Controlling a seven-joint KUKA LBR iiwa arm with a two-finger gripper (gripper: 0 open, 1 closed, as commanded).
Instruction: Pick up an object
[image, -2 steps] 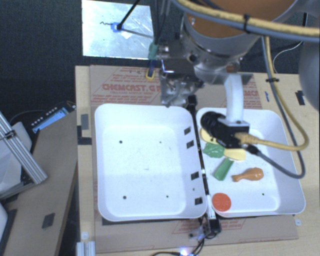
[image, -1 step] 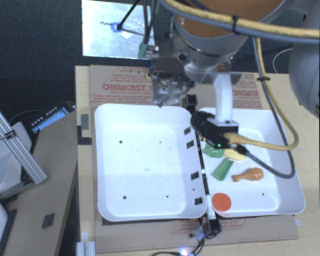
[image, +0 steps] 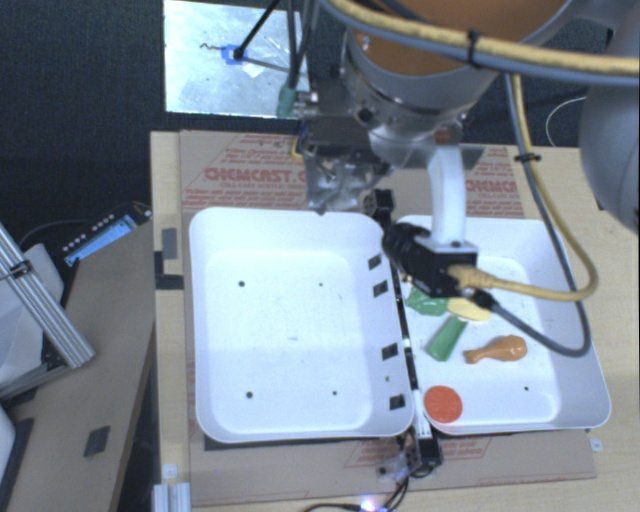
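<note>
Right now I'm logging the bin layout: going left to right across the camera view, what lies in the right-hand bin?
Orange disc → green block → orange drumstick-shaped toy. The green and yellow pieces under the pincer overlap, so they are left out.

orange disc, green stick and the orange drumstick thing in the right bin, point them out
orange disc (image: 443, 403), camera view, middle of its flat top
green stick (image: 445, 338), camera view, midway along its length
orange drumstick-shaped toy (image: 497, 349), camera view, on its thick body
</note>
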